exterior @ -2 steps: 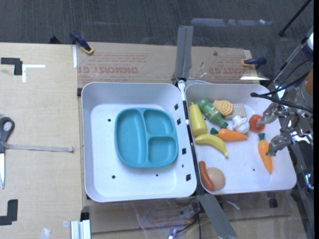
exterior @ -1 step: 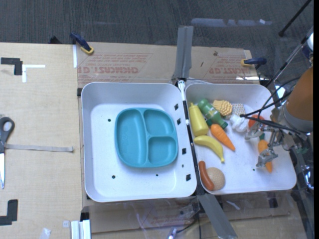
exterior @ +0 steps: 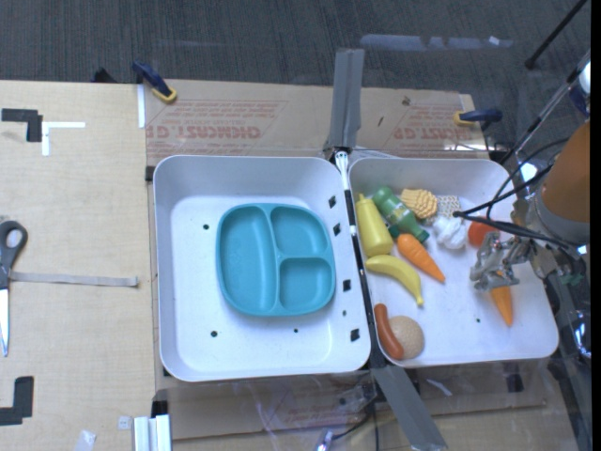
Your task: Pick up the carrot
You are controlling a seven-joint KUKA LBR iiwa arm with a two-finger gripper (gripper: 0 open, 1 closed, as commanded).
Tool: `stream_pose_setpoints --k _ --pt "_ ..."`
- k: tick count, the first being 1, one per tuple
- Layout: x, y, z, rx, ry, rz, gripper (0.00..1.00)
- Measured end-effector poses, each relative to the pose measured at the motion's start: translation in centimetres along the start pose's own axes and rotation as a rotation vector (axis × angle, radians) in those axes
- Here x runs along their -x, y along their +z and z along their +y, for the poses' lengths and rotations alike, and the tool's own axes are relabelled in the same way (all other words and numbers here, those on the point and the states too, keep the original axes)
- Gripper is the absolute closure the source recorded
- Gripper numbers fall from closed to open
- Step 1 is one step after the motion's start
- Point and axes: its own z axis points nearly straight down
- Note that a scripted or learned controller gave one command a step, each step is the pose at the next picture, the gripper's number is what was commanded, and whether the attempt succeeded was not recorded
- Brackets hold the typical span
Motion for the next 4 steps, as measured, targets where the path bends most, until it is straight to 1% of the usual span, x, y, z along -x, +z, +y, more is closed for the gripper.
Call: stream_pose_setpoints --k 1,2,3,4 --pt "-2.0 1.1 8.6 0.005 0.032 0.007 1.00" --pt "1.6 1.1 11.8 0.002 0.425 0.008 1.00" --pt "1.6 1.1 11.8 0.002 0.425 0.009 0.00" --pt "1.9 0.1 11.8 0.001 0.421 0.004 1.00"
